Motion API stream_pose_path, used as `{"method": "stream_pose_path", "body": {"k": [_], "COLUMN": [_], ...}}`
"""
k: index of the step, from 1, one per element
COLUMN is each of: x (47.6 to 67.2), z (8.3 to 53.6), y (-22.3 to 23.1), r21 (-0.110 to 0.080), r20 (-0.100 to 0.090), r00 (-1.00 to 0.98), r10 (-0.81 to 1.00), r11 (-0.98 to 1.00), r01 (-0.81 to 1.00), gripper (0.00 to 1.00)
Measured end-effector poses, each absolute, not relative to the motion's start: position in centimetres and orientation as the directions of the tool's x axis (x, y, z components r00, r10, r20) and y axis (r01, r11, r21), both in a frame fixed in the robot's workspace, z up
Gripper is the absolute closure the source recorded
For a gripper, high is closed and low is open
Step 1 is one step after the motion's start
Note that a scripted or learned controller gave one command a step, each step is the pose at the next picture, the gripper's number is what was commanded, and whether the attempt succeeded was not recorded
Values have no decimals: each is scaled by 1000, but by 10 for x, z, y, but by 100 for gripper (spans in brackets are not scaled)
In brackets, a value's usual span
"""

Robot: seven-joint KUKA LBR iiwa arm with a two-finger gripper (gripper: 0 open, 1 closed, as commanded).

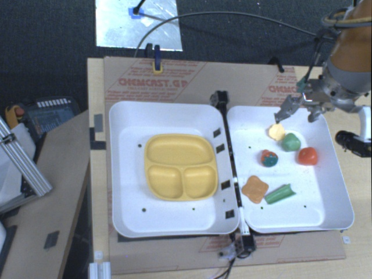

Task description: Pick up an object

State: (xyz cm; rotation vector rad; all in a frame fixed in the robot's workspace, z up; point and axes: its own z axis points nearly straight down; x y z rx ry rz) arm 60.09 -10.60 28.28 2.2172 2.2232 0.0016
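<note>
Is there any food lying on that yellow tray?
No: the yellow divided tray in the left bin has nothing on it.

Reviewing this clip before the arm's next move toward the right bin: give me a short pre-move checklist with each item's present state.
1. Tool spread: ok, its two fingers stand apart above the right bin.
2. Tool free of load: ok, nothing sits between the fingers.
3. Target near: ok, the pale yellow piece lies just below the left fingertip.
4. Target clearance: not ok, the green piece touches or nearly touches it on the right.
5. Other pieces apart: ok, red piece, multicoloured ball, orange piece and green stick lie farther off.
6. Height above the bin floor: cannot tell from this slant.
</note>
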Motion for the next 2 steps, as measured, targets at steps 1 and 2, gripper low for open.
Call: {"method": "stream_pose_path", "body": {"k": [1,2], "x": [595,598], "z": [223,162], "y": [-108,-112], "r21": [-2,-3], "r20": [0,0], "r00": [-1,-1], "r10": [1000,1000], "r11": [1,1], "r01": [1000,1000], "gripper": [0,0]}}
